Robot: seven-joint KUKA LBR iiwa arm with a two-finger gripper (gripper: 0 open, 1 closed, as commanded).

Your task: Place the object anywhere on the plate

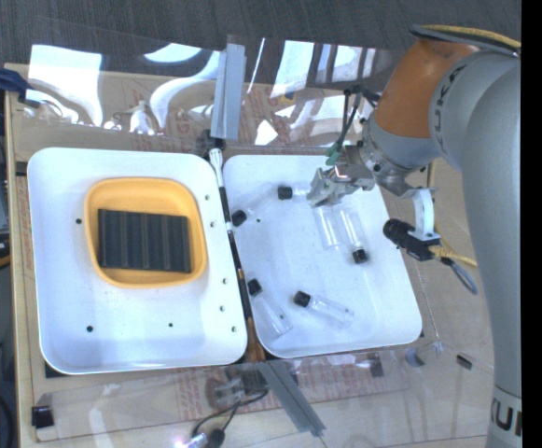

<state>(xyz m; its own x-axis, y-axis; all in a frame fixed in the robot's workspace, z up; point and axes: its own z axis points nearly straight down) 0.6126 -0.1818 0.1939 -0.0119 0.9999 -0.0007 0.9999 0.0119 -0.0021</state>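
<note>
Nearest the camera, the grey arm [476, 213] with its orange band [415, 87] fills the right side of the view and reaches over the right bin [382, 329]. Its gripper [328, 187] hangs low above the far half of that bin, just past a clear tube with a black cap [348, 233] that lies on the bin floor beside a second clear tube [327, 227]; whether the jaws are open or closed, and whether they grip anything, cannot be told from this angle. Nearer the front of the right bin lies another capped clear tube [321, 306], and a further one [267, 308] rests close to the bin's left wall. Loose black caps [284, 192] sit on the floor toward the far left of this bin. Left of the right bin stands the left bin [56, 325], and in it rests the yellow plate [145, 203] with a dark ribbed insert [145, 241] at its middle, well apart from the tubes.
</note>
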